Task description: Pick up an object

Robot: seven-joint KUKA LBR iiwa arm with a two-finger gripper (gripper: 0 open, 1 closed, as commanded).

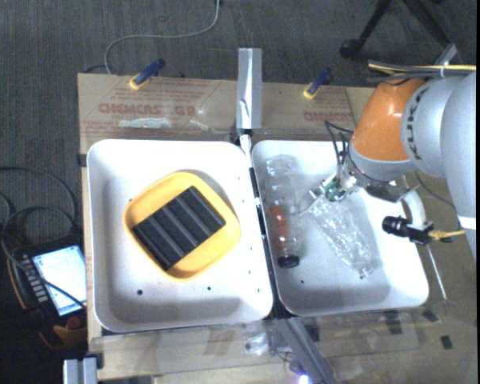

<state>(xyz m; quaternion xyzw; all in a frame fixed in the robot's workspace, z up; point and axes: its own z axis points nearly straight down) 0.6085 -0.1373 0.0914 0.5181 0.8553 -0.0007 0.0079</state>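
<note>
In the right bin (400, 290) lies a clear plastic bottle (281, 206) along the left wall, with brownish contents low down and a dark cap toward the front. Beside it a crumpled clear plastic piece (346, 234) lies slantwise in the bin's middle. My gripper (333, 189) hangs under the orange-banded wrist (388, 126), right at the upper end of the crumpled plastic and just right of the bottle. The left bin (112, 286) holds a yellow object (183, 224) with a black ribbed top.
A metal post (249, 86) stands at the back between the bins. Two blue-and-yellow clamps (146, 73) (318, 82) grip the cardboard sheet behind them. A black fitting (403, 227) on the arm hangs over the right bin's right side.
</note>
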